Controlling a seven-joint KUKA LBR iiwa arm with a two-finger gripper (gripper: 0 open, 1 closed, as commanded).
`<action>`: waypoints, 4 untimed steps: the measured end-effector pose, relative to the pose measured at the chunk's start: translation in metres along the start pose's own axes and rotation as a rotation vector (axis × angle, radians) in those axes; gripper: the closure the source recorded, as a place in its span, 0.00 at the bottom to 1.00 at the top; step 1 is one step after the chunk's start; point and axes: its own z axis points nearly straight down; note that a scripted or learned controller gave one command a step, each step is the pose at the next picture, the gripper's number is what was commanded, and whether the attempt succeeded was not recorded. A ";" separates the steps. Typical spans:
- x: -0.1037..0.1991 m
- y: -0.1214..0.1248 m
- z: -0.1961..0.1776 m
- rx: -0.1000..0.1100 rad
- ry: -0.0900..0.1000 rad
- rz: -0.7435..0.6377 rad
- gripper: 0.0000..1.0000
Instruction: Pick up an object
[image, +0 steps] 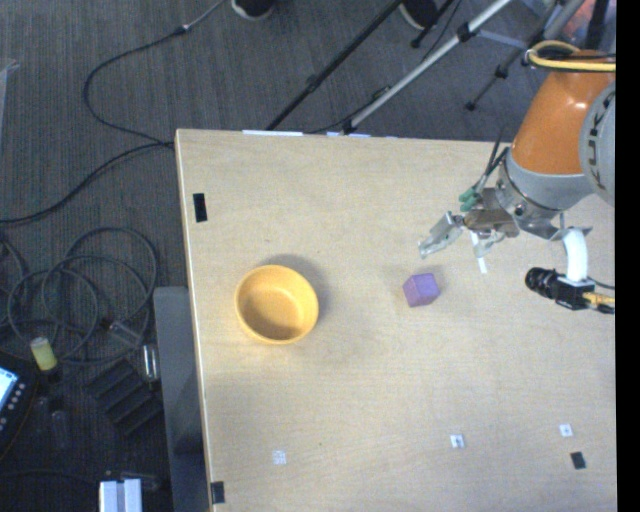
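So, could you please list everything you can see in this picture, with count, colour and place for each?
bowl: one, yellow, on the left part of the table, upright.
cube: one, purple, on the table right of the bowl, apart from it, just below and left of the gripper.
table: one, light wood, with small black and white markers near its edges.
cables: several, black, on the dark floor left of the table.
stand legs: several, metal, on the floor beyond the table.
arm: one, grey and orange, at the right.
gripper: one, metallic, above the table near the cube, holding nothing.
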 end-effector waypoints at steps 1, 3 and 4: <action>0.005 -0.009 0.140 -0.001 0.000 0.006 0.00; 0.007 -0.009 0.133 0.000 0.004 0.005 0.00; -0.009 0.035 0.141 -0.001 0.001 -0.013 0.00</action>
